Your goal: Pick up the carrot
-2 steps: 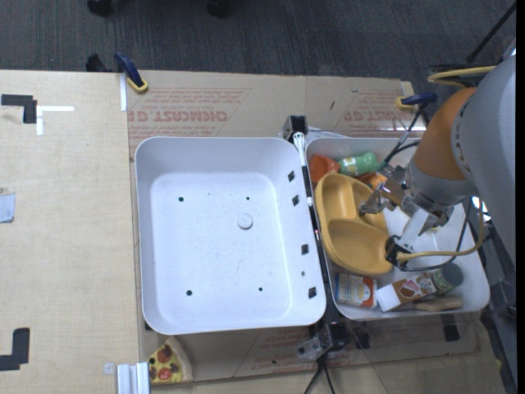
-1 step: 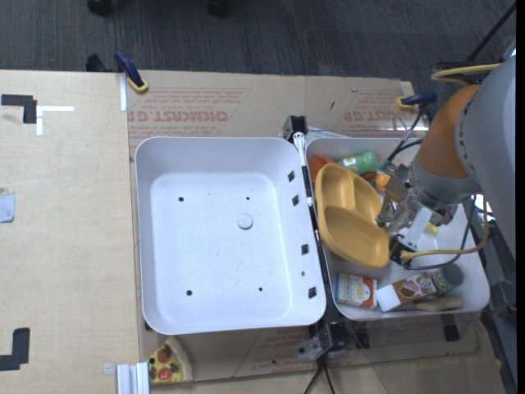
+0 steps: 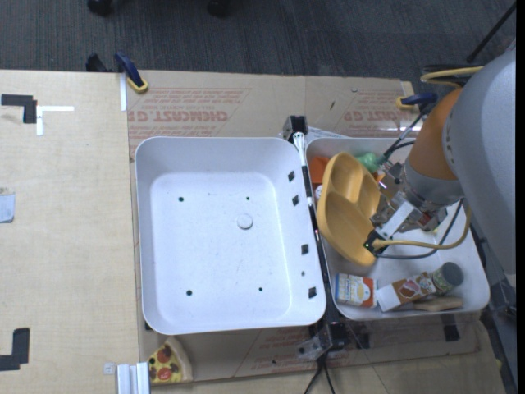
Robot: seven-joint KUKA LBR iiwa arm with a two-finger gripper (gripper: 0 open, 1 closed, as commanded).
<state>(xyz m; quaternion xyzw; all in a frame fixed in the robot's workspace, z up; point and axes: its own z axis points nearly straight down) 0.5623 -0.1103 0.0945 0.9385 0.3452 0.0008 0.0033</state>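
— Arm [image 3: 459, 130] is in from the right, wrist low over the right bin [image 3: 410, 312]. The gripper [image 3: 394, 210] sits tight against the rim of that yellow bowl [image 3: 349, 208].

— Is it clamped on anything?

— Can't tell from here; the wrist covers it. The bowl's tipped up on its edge, leaning toward the bin's left wall.

— And the carrot?

— See the orange sliver [image 3: 317, 171] at the far left of that bin, wedged between the wall and the bowl? I take that for the carrot, mostly hidden. There's a green bit [image 3: 369, 161] peeking out past the bowl's far side too.

— Gripper's touching it?

— No, the bowl's between them.

— What's up front?

— A small carton [image 3: 354, 289], a bottle [image 3: 408, 290] lying flat beside it, and a dark can [image 3: 448, 276].
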